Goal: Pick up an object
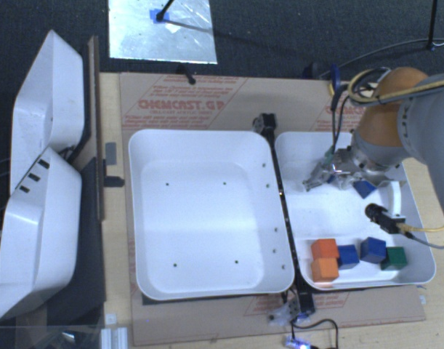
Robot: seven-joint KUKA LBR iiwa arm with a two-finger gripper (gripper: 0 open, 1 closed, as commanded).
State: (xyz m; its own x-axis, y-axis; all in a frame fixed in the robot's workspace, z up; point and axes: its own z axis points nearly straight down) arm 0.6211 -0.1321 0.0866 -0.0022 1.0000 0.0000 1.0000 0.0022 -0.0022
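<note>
My gripper hangs low over the upper middle of the right bin, pointing left toward the divider. Nothing shows at its tip. A blue block lies just right of it, partly under the wrist. Along the bin's front edge sit two orange blocks, two blue blocks and a green block, all well below the gripper.
The left bin lies beside the right one, with a thin black divider between them. The grey arm crosses the right bin's upper right corner. White tubs stand off the bench at far left.
</note>
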